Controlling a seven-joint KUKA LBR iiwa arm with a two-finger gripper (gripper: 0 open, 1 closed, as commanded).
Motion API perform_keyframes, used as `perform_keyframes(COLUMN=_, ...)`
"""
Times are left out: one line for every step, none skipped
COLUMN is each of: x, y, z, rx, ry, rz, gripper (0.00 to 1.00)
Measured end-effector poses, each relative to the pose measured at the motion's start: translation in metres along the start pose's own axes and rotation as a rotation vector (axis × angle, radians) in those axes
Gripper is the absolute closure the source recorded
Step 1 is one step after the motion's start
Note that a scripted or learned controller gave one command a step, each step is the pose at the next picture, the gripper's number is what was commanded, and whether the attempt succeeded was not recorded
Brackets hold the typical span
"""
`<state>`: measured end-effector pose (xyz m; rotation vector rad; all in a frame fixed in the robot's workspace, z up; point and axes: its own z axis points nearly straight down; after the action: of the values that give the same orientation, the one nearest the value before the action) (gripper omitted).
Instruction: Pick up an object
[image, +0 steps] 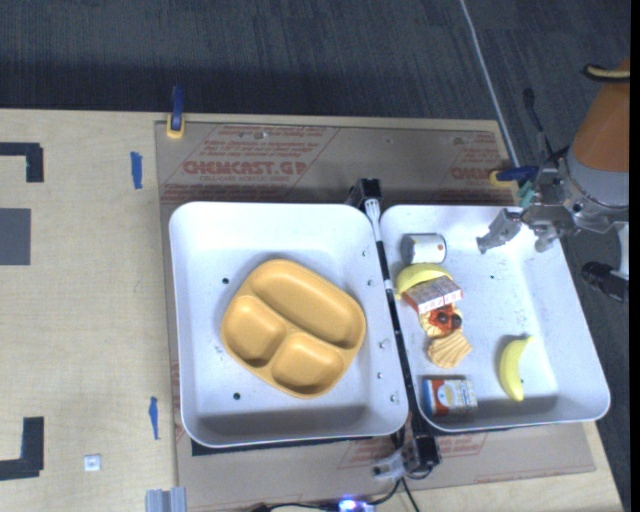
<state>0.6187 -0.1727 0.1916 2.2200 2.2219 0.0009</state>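
The right bin (560, 310) holds several small items. A white can (424, 246) lies near its back left, with a yellow piece (415, 276) and a red-and-white box (436, 294) just in front of it. Further forward are a red-orange item (443, 320), a tan cracker (449, 349) and a blue-and-orange carton (449, 394). A banana (514, 366) lies toward the front right. My gripper (520, 237) hovers over the bin's back right corner, open, with nothing between its fingers, well away from the items.
The left bin (200, 250) holds a yellow three-compartment tray (292, 326). A black divider (385, 290) runs between the two bins. The arm's orange band (606, 130) shows at the right edge. Bare bin floor lies under the gripper.
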Motion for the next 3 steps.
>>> perform_keyframes(x=0.025, y=-0.103, z=0.106, rx=0.0, ry=0.0, rz=0.001, gripper=0.0)
perform_keyframes(x=0.066, y=-0.138, z=0.105, rx=-0.003, ry=0.001, rz=0.0, gripper=0.0)
perform_keyframes(x=0.066, y=-0.136, z=0.095, rx=-0.009, ry=-0.002, rz=0.002, gripper=1.0)
